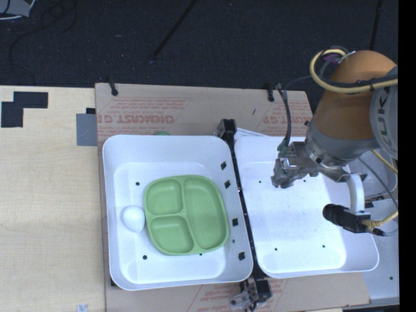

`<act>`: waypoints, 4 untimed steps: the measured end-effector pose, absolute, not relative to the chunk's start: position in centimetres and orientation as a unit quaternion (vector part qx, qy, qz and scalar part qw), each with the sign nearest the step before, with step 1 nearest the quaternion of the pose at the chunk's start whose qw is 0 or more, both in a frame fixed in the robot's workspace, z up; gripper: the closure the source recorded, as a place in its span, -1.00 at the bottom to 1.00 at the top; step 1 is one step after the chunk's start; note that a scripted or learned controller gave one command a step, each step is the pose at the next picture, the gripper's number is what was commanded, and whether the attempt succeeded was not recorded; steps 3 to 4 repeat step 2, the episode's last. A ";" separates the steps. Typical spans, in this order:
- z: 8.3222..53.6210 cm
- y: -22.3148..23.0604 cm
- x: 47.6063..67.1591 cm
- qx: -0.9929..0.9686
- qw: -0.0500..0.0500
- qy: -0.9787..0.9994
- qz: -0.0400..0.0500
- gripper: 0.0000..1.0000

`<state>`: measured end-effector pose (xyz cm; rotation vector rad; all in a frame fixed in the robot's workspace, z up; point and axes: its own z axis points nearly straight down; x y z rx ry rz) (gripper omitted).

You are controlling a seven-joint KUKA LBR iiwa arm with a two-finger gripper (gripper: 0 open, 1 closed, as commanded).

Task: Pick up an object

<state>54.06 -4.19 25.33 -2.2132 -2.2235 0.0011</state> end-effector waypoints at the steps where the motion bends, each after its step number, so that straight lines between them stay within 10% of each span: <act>1: 23.6 1.2 54.7 -0.706 0.003 -0.708 0.001 1.00; 4: 24.2 6.1 55.4 -0.706 0.002 -0.709 0.000 1.00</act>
